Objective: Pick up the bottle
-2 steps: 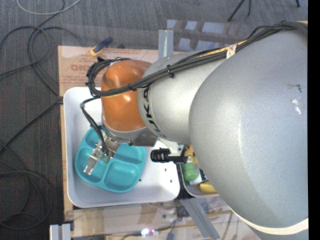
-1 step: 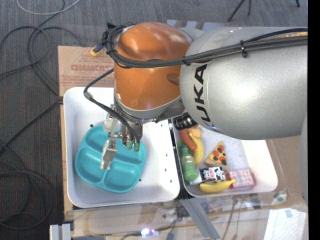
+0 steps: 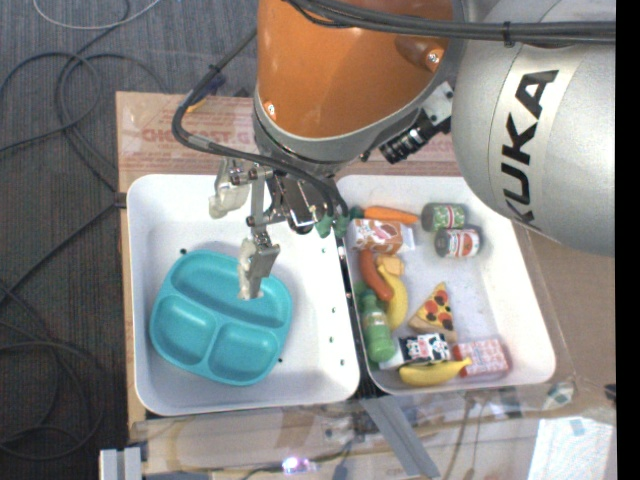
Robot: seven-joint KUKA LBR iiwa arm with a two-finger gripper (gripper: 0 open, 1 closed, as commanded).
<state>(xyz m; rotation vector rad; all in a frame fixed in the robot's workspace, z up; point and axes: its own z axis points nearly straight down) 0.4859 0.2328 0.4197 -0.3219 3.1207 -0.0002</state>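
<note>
Black "KUKA" lettering (image 3: pixel 533 146) on grey arm casing, far right. Gripper (image 3: pixel 252 268) over teal divided plate (image 3: pixel 215 320) in left bin (image 3: pixel 145 298); finger spread impossible to judge. Green bottle (image 3: pixel 376 330) lying in right bin (image 3: pixel 530 313), against left wall beside bananas (image 3: pixel 397 298).

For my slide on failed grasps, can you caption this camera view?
KUKA arm's claw hangs over the teal plate in the left bin; the green bottle lies in the right bin.

Grey arm (image 3: pixel 480 88) reaching leftward, end effector (image 3: pixel 250 258) pointed down, empty.
</note>
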